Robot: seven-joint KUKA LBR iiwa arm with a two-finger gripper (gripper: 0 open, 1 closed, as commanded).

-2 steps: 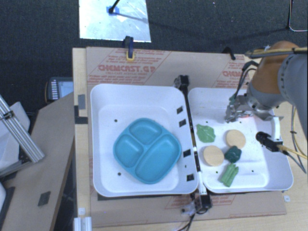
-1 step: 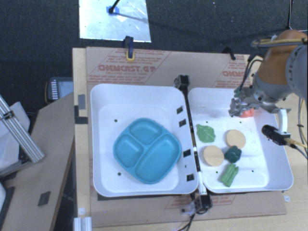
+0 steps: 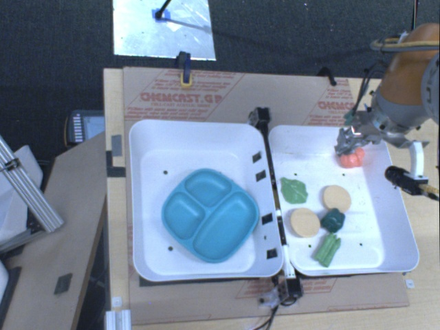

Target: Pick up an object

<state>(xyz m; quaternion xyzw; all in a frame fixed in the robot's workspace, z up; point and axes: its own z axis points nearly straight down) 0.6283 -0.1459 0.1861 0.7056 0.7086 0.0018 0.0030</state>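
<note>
Your arm [image 3: 412, 74] comes in from the right, orange band up top, wrist down over the far right part of the right bin [image 3: 392, 253]. The gripper [image 3: 349, 145] sits low, right above a red-orange piece [image 3: 353, 159] near the bin's back wall; it looks to be touching the piece or nearly so. You cannot tell from here whether the tool is apart or closed, or whether the piece is caught in it.

In the same bin, nearer the front: a green leafy piece [image 3: 294, 190] by the divider, two tan discs [image 3: 337, 198] [image 3: 304, 222], a dark teal lump [image 3: 333, 220] between and touching them, and a green stick [image 3: 328, 249] at the front.

The left bin [image 3: 148, 184] holds a blue sectioned plate [image 3: 210, 214], well apart from the arm.
</note>
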